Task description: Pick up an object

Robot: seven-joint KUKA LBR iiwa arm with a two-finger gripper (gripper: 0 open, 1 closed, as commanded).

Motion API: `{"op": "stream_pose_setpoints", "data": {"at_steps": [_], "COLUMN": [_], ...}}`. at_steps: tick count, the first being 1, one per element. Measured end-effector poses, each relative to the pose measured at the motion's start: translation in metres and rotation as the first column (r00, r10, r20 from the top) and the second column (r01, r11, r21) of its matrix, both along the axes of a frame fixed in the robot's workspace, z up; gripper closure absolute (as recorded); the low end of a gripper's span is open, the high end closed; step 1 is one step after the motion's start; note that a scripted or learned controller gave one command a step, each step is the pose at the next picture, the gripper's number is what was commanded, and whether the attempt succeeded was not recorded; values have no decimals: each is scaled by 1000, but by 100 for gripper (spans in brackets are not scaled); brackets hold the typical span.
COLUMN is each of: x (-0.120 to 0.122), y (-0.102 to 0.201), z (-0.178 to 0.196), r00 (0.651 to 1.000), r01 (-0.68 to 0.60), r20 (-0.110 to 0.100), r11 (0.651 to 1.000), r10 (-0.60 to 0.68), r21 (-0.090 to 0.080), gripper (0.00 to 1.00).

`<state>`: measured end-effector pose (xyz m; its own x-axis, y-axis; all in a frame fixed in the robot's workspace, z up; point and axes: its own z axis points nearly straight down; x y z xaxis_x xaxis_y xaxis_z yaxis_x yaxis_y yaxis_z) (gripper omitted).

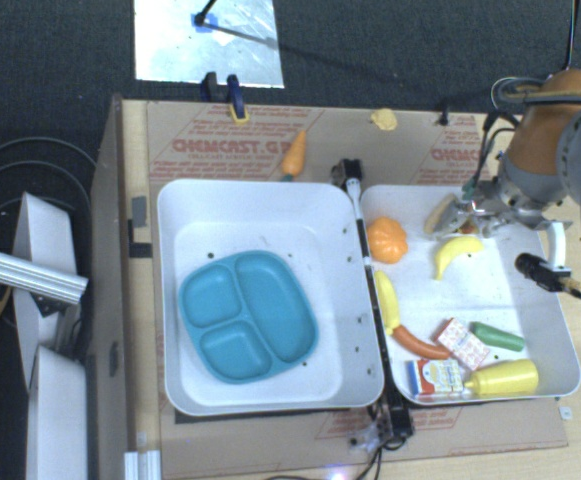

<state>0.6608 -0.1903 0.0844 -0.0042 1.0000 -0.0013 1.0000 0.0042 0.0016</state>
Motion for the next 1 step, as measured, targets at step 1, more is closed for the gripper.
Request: {"op": "stream_pose_setpoints", "data": {"at_steps": [1], "x": [2], "y": [0], "z": [13], "r00": [1000], "r01": [-2], "r20": [5], "r11": [1000], "r10": [2], "r21": [-1], "gripper": [100]}}
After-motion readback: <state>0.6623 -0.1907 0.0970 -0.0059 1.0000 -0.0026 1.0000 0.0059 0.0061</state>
